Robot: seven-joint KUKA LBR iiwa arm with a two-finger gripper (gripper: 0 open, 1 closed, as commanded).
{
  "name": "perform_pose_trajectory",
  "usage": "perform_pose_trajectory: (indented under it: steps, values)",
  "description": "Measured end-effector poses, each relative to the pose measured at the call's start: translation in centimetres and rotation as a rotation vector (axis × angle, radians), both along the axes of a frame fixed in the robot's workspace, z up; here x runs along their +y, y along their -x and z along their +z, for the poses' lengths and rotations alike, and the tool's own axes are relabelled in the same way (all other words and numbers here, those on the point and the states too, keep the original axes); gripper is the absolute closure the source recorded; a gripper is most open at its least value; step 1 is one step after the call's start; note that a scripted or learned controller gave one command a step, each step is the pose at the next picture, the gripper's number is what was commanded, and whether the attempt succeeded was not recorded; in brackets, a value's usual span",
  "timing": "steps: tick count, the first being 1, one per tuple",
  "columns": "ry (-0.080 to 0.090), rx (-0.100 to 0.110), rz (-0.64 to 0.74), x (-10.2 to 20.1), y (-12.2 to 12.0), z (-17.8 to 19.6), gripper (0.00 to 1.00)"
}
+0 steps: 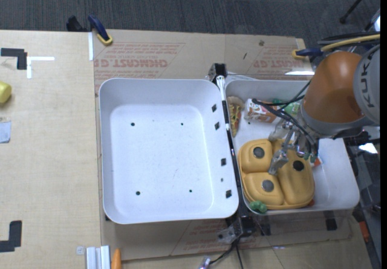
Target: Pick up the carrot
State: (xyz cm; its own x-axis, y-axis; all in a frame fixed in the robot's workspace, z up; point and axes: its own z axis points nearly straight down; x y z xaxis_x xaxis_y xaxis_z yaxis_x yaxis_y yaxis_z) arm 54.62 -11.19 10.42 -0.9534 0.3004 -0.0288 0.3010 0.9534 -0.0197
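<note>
**Gripper low over the yellow toy in the right bin**

The gripper [283,158] hangs at the middle of the right bin [336,196], just over a lumpy yellow toy [266,188] with dark round spots on its humps. Its metal tip lies across the gap between the toy's humps. From this angle I cannot tell whether the pincer is open or closed, and nothing can be seen held in it. Above it, the grey wrist and the broad orange band [335,89] of the arm reach in from the right and cover part of the bin's far right corner.

The carrot [277,103] appears to be the slim orange piece with a green end lying near the far wall of the same bin, apart from the gripper and partly hidden by cables and the arm; it is too small to be sure of. Beside it, toward the divide between the bins, lie a crinkled snack packet [260,114] and a narrow wrapped item [233,115]. A small green object [259,206] sits at the toy's near edge.

The left bin [109,141] stands just beside the right one on the cardboard-covered bench [151,59].
</note>
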Motion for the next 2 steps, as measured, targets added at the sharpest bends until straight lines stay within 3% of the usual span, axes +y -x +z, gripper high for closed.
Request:
perform_pose_trajectory:
  steps: [1,2]
  values:
    - [0.001,-0.002,-0.175,-0.6,-2.6,-0.1,0.00]
    - [-0.006,-0.001,-0.209,-1.0,-6.0,-0.1,0.00]
